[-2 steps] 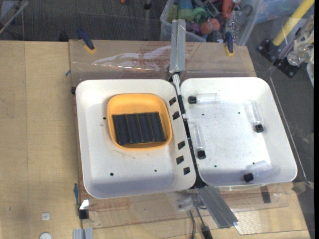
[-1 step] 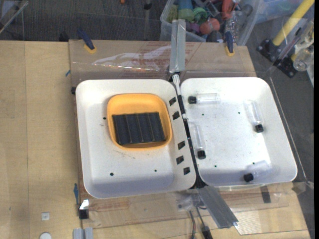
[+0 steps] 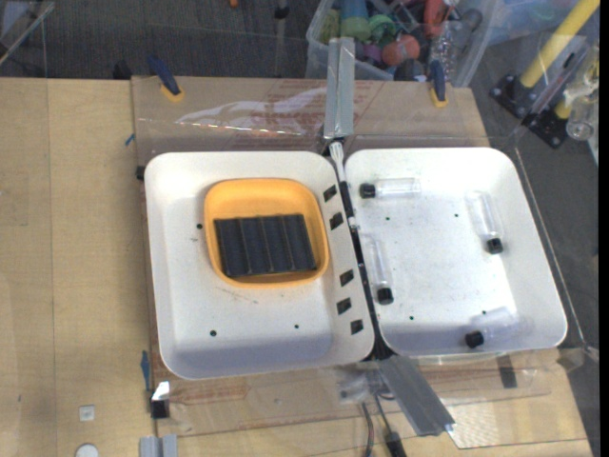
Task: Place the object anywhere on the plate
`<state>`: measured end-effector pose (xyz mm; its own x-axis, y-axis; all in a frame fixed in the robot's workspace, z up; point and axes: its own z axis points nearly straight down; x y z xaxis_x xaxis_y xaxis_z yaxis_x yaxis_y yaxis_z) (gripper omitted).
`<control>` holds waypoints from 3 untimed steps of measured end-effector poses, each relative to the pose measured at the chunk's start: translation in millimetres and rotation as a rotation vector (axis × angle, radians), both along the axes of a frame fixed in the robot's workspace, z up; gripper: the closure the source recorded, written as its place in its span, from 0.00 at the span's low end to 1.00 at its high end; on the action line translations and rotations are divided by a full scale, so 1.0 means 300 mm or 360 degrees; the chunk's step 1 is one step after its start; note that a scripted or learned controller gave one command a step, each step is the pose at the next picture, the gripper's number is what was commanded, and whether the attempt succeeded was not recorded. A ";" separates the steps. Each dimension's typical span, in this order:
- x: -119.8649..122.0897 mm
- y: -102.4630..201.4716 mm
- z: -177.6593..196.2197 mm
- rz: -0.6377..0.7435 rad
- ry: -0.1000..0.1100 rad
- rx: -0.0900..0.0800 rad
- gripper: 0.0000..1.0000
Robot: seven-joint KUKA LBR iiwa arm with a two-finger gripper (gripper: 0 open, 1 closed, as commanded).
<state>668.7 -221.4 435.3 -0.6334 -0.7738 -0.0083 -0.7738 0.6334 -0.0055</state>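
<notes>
An orange, rounded-square plate [image 3: 259, 189] sits in the left white bin [image 3: 186, 327], toward its back middle. A black rectangular object with lengthwise ridges [image 3: 265, 244] lies flat on the plate. It covers most of the plate's inside and sits slightly toward the front edge.
The right white bin [image 3: 433, 265] holds several clear tubes with black caps, such as one at the back [image 3: 392, 188], one at the right [image 3: 483, 215] and one by the divider [image 3: 374, 265]. A clear box of colourful toys [image 3: 400, 17] stands behind the bench.
</notes>
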 end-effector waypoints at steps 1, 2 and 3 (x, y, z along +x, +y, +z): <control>0.000 0.000 -0.001 0.0539 0.0000 -0.0003 1.00; -0.001 0.000 -0.003 0.1028 0.0000 -0.0005 1.00; -0.001 0.000 -0.004 0.1454 0.0000 -0.0007 1.00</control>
<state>668.4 -221.5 434.2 0.2259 -0.9741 -0.0043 -0.9741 -0.2259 -0.0066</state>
